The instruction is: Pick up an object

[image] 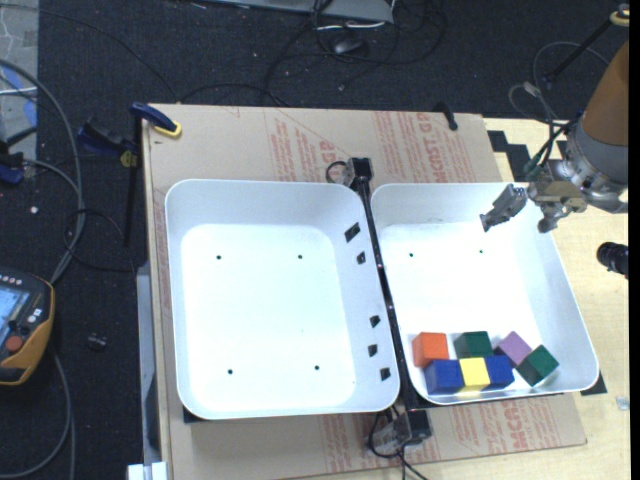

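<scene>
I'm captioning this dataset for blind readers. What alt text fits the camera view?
A robot arm's open hand hangs over the far side of the right white bin, holding nothing. Small coloured blocks are clustered at that bin's near edge: orange, green, purple, blue and yellow. The left white bin sits beside it on a cardboard-covered bench.

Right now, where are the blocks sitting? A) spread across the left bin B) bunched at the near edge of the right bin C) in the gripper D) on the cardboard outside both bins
B: the coloured blocks cluster along the near wall of the right bin, while the gripper hovers at its far right side.
</scene>
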